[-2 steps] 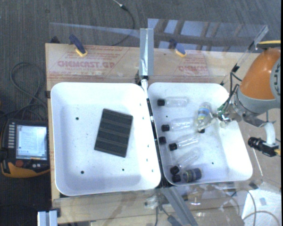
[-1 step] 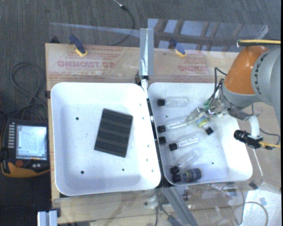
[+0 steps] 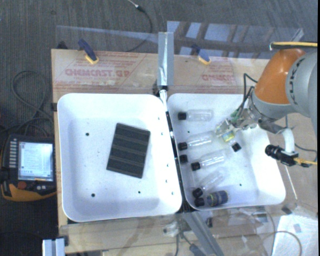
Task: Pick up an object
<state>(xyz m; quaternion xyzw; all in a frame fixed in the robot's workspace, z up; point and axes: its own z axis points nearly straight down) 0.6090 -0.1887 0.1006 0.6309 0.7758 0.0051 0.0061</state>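
Several clear vials with black caps lie in the right bin (image 3: 266, 193): one near the back (image 3: 199, 114), one at the left wall (image 3: 194, 141), one mid-bin (image 3: 208, 160) and one further forward (image 3: 209, 179). A darker vial (image 3: 216, 198) lies at the front edge. A loose black cap (image 3: 236, 147) rests near the middle. My gripper (image 3: 231, 128) reaches down into the right bin's back half, just above a small vial with a yellow-green mark (image 3: 228, 137). Whether it touches that vial is unclear. A black ribbed pad (image 3: 128, 150) lies flat in the left bin (image 3: 69, 159).
The arm's orange band (image 3: 274, 76) hangs over the right bin's back right corner. A black connector (image 3: 279, 153) sticks out over the bin's right rim. A teach pendant (image 3: 29, 167) lies left of the bench. Blue clamps (image 3: 86, 48) hold the board at the back.
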